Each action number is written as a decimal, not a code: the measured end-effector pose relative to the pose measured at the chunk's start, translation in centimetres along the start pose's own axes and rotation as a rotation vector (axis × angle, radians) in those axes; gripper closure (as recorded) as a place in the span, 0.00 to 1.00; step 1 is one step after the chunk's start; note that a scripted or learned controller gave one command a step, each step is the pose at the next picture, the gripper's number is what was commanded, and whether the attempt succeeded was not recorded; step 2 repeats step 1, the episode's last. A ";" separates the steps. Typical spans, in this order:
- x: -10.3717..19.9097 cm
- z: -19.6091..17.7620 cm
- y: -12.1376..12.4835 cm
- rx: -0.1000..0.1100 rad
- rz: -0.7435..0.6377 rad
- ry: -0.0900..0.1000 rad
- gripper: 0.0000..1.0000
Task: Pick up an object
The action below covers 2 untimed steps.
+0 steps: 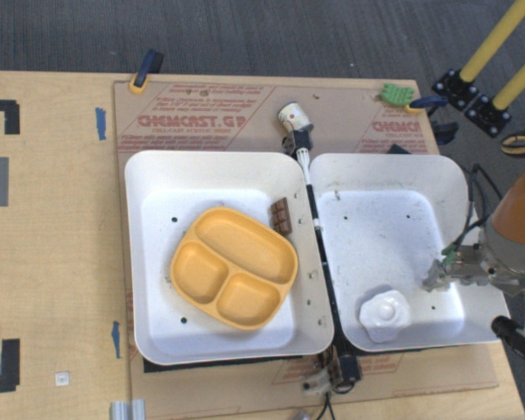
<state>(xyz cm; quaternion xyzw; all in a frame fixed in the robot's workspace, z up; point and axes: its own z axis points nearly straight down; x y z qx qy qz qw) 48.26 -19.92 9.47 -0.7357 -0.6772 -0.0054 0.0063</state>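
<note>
A yellow divided plate [234, 267] lies in the left bin [153, 178], with a small brown block [282, 216] at its upper right edge. A white round lidded object [384, 312] sits near the front of the right bin [376, 213]. My gripper [444, 274] hangs at the right bin's right side, to the right of and slightly behind the white object and apart from it. Nothing is visible between its fingers.
The arm's grey body with its orange band [516, 221] enters at the right edge. A white and black fixture [294, 122] stands behind the seam between the bins. A green clamp [394, 94] and a blue clamp [146, 66] sit on the cardboard sheet.
</note>
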 end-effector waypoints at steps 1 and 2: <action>-2.1 -7.2 -0.1 -0.004 -0.056 -0.018 1.00; -2.1 -7.2 -0.1 -0.004 -0.056 -0.018 1.00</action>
